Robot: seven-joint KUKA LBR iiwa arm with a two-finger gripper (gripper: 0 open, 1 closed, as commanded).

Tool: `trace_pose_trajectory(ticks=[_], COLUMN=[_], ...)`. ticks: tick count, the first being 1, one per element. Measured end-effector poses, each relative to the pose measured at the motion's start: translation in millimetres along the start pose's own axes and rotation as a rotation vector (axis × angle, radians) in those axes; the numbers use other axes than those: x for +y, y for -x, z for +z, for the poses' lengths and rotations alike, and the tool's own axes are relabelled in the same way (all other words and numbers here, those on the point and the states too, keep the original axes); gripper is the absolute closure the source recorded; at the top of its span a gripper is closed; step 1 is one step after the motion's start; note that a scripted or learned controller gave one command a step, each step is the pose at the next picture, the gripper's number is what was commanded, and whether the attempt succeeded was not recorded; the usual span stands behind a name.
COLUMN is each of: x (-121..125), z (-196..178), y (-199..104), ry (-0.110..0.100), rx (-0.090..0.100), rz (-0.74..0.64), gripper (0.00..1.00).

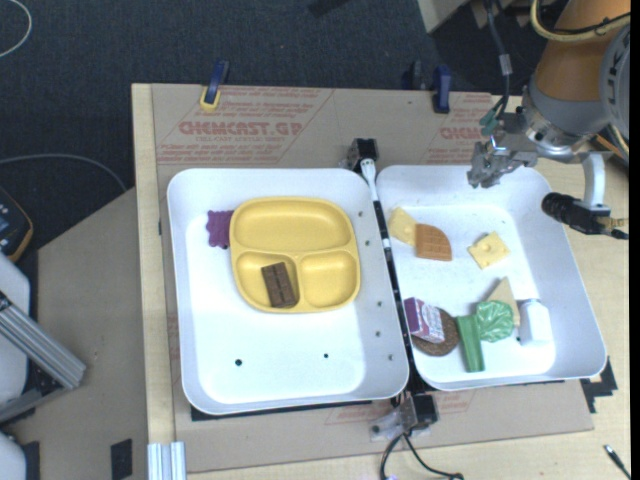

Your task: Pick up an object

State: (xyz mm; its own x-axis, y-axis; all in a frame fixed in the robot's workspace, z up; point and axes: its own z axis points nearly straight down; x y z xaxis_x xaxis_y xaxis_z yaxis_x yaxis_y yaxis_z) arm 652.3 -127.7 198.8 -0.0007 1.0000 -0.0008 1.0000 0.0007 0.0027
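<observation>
My gripper (486, 171) hangs over the far edge of the right bin (570, 268), above its back rim, with nothing seen between its fingers. In that bin lie a pale cheese wedge (402, 225), an orange-brown waffle piece (433, 242), a yellow cheese cube (488, 250), a green leafy toy (484, 330), a brown and maroon round piece (430, 328) and a small white block (534, 320). The left bin (200, 348) holds a yellow divided plate (295, 228) with a brown chocolate bar (280, 284) in its lower left compartment. A purple piece (218, 227) lies beside the plate's left rim.
Both bins rest on a brown cardboard sheet (300, 128) clamped at its far edge by a blue clip (212, 86). A black ridge (380, 238) runs between the bins. The arm's grey and orange body (580, 58) rises at the upper right.
</observation>
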Motion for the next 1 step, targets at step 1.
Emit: trace_pose_trajectory(ticks=[1], x=[0.6], z=[-26.5], y=[0.0], ry=[0.0], rx=[0.0], rz=[0.0], gripper=[1.0])
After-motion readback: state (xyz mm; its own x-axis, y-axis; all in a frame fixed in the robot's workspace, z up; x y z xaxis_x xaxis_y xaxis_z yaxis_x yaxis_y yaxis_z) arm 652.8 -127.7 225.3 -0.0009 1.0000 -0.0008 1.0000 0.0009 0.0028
